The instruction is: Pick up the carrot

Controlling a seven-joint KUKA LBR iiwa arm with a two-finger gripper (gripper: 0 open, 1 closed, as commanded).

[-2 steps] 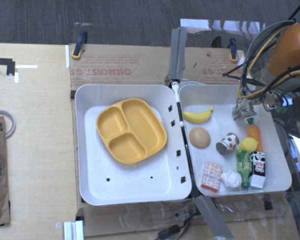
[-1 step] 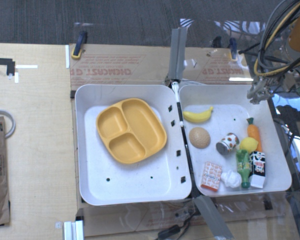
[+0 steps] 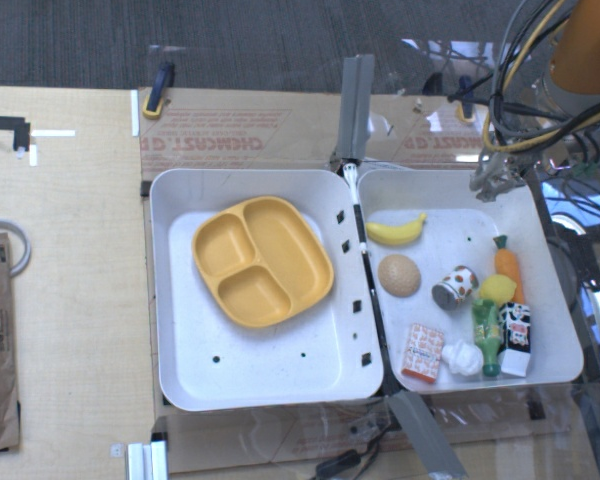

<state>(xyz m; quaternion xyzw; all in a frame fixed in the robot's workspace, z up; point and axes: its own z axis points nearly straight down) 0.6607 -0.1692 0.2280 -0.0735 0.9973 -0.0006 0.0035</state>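
Left bin [image 3: 180, 368]: yellow plate [image 3: 263, 260]. Right bin [image 3: 450, 203]: banana [image 3: 395, 230], egg [image 3: 399, 275], then carrot [image 3: 507, 268] by the right wall, touching a lemon [image 3: 497, 288]; likely light, stiff, smooth toy, best pinched across mid-body. Claw [image 3: 495, 180] above the bin's back corner, grip state impossible to tell.

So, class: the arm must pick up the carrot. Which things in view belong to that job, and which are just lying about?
Belongs to the job:
carrot
gripper

Just lying about:
banana
yellow divided plate
green bottle
lemon
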